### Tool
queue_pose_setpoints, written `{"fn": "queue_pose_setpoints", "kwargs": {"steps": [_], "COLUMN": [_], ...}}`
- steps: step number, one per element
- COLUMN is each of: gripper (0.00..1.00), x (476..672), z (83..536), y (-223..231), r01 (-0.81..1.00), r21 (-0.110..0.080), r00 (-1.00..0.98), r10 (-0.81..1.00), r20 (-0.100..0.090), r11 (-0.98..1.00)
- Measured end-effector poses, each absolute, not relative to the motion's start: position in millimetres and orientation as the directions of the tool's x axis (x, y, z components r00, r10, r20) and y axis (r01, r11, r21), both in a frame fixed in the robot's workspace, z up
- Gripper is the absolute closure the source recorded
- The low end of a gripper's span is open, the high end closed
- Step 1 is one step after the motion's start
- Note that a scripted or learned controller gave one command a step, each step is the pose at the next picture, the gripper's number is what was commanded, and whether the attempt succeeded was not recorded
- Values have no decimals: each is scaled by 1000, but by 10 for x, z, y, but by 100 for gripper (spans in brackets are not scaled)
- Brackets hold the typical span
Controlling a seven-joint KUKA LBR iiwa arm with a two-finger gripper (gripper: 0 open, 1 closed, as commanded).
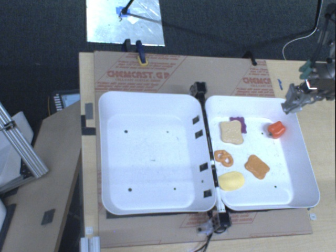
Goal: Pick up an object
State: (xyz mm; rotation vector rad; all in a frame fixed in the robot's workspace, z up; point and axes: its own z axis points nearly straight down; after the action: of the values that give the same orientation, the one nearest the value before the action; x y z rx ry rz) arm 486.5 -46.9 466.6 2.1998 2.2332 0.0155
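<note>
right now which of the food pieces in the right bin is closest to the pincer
The orange-red piece, by the right bin's far right side, just below the pincer. The toast, pretzel, yellow and brown pieces lie further left or nearer the camera.

Only readable stuff: red printing on the cardboard sheet under the bins, along the bench's far edge. Looks like "CHEMCAST GP" near the far left corner, printed upside down from this angle, then the same word again, partly cut off, toward the far right corner. More faint red print on the cardboard strip at the near edge, too small to make out. Nothing legible on the bins or anything in them.
</note>
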Motion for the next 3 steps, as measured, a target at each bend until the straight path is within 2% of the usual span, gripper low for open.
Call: {"fn": "queue_pose_setpoints", "kwargs": {"steps": [1, 2, 3], "gripper": [100, 100, 100], "x": [4869, 4861, 4866], "z": [5377, 5350, 5350], "y": [139, 864, 686], "r01": [1000, 1000, 1000], "r21": [11, 3, 2], "r00": [-11, -12, 1], "r10": [1000, 1000, 1000], "r20": [2, 3, 1], "r11": [11, 12, -1]}}
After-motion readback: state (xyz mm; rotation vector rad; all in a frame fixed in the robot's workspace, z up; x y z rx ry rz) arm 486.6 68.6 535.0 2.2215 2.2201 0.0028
